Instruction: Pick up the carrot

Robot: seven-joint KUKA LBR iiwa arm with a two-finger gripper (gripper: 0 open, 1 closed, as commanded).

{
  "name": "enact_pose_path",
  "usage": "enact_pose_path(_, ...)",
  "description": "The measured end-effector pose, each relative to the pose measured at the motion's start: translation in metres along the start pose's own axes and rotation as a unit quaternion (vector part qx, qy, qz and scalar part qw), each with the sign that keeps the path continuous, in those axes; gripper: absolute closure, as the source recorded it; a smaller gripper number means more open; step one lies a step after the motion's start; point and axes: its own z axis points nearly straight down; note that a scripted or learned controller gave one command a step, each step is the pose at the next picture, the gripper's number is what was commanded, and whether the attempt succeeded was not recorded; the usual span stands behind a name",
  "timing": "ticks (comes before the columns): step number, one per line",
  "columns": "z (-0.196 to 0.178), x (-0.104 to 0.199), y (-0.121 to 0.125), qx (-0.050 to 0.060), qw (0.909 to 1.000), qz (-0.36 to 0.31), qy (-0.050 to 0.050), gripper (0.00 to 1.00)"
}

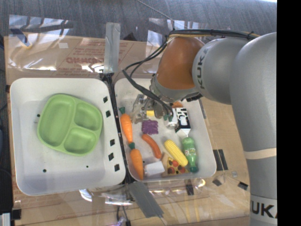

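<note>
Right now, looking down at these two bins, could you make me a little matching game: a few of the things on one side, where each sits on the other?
Things:
1. green plate
2. corn cob
3. purple grapes
4. green bottle

Places:
A. right bin, near its middle, just below the gripper
B. left bin
C. right bin, against its right wall
D. right bin, between the red chilli and the bottle

Pairs: 1-B, 2-D, 3-A, 4-C

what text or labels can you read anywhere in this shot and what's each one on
"KUKA" reads down the grey arm beside its orange band.
"KUKA", cut off at the frame's bottom edge, is on the arm's base.
Red print on the cardboard behind the bins is reversed and too blurred to read.
The black and white carton and green bottle have labels too small to read.
</note>
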Motion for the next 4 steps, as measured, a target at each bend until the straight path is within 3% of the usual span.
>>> enact_pose_path(1, -0.09, -0.033, 0.061, -0.001, 0.9654, -0.261, -0.001, 1.0)
enact_pose_path(2, -0.089, -0.042, 0.033, -0.001, 0.9078, -0.419, -0.001, 1.0)
enact_pose_path(3, -0.1, -0.043, 0.034, 0.0, 0.9072, -0.421, -0.003, 1.0)
enact_pose_path(4, -0.107, -0.044, -0.025, -0.001, 0.8562, -0.517, -0.001, 1.0)
